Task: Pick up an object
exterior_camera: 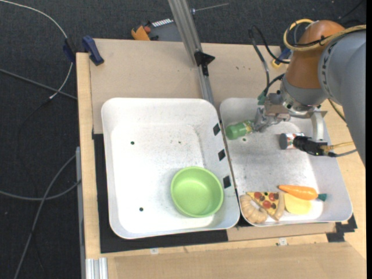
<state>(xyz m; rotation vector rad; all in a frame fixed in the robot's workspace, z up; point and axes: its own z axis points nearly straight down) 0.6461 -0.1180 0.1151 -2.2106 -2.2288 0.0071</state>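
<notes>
No readable txt anywhere. Bins (116,127), bench (145,63) and arm (325,57) carry no labels, brands or nos. that resolve. Small black marks on the rim between the bins (221,154) are too small to tell if they're print.
</notes>
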